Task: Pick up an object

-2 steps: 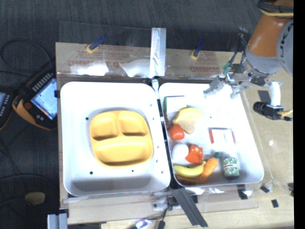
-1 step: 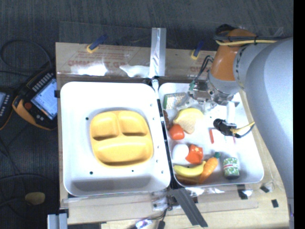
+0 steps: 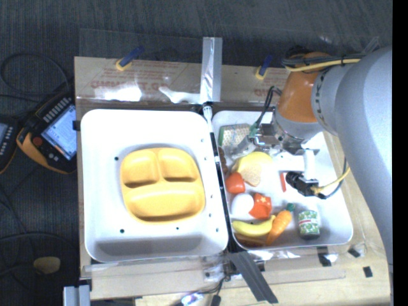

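Over the right bin, arm low among the toys; no pick confirmed yet.

Gripper (image 3: 271, 139) sits at the bin's (image 3: 338, 234) upper left, touching or just above the pale round food piece (image 3: 254, 167); jaw state cannot be told. Banana (image 3: 248, 228), carrot (image 3: 278, 226), green can (image 3: 308, 222) lie along the front wall. Yellow tray (image 3: 162, 183) occupies the left bin (image 3: 95, 171). Judgement: grasp and lift remain.

One fixed camera above the bench (image 3: 89, 69), tilted down at a slant, far enough back to take in both white bins: left bin (image 3: 95, 171), right bin (image 3: 338, 228). Dark floor shows around the bench. Arm (image 3: 363, 107) enters from the frame's right.
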